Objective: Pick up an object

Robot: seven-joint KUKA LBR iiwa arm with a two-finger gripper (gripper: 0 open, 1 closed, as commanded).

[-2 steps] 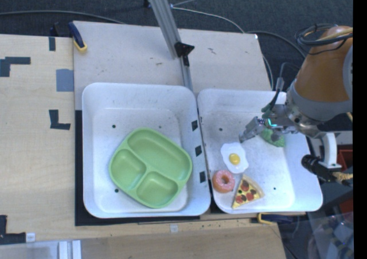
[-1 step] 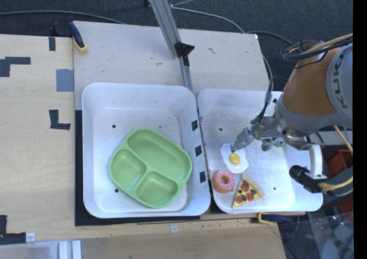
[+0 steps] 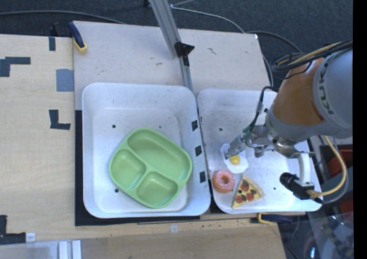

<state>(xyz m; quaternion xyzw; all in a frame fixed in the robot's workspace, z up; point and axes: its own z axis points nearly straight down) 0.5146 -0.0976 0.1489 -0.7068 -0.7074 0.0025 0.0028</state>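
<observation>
1. on the left of the tabletop (image 3: 34,137), the left bin (image 3: 92,97) carries a green divided plate (image 3: 151,167) with three compartments; it lies flat and wide, and i judge it a poor target for a two-finger pinch.
2. across the divider, the right bin (image 3: 215,103) holds three small toys near its front edge: a fried egg (image 3: 236,163), a pink-frosted donut (image 3: 223,181) and a pizza slice (image 3: 248,192), lying close together.
3. the jaws (image 3: 234,150) sit at the egg's upper edge; whether they are parted or closed on anything, i cannot tell.
4. the egg, white with a yellow yolk, looks thin and flat, so i judge that a good grasp means descending squarely and pinching across its rim.
5. the donut is just beside it, so a careless sweep could nudge it.
</observation>
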